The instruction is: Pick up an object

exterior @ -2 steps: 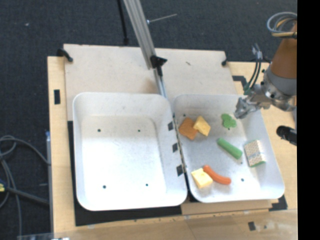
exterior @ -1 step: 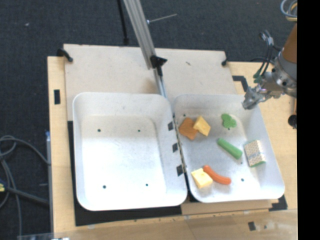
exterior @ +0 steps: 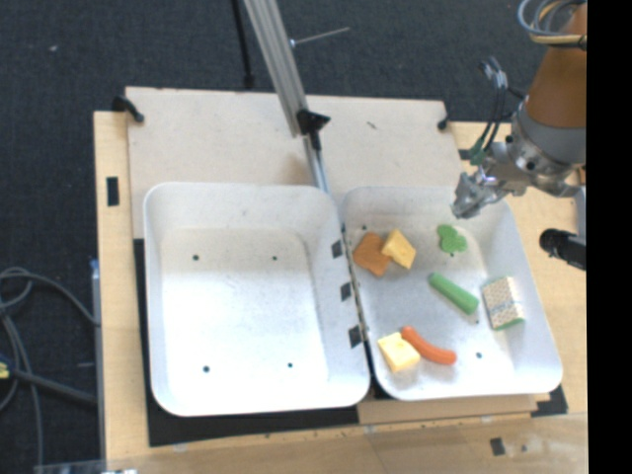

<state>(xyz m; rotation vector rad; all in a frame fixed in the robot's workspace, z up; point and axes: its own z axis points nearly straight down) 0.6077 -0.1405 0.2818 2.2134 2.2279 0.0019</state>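
A yellow block lies nearest the camera, at the front edge of the right bin, with an orange carrot-shaped piece touching its right side. Further back in the same bin sit a speckled sponge block near the right wall, a green cylinder just left of it, and a small green lump behind that. A brown piece and a second yellow wedge touch each other near the bin's left wall. The left bin stands beside it, the 2 rims meeting. The gripper hangs over the right bin's back right corner, near the green lump, gripping nothing visible; how far it is spread I cannot tell.
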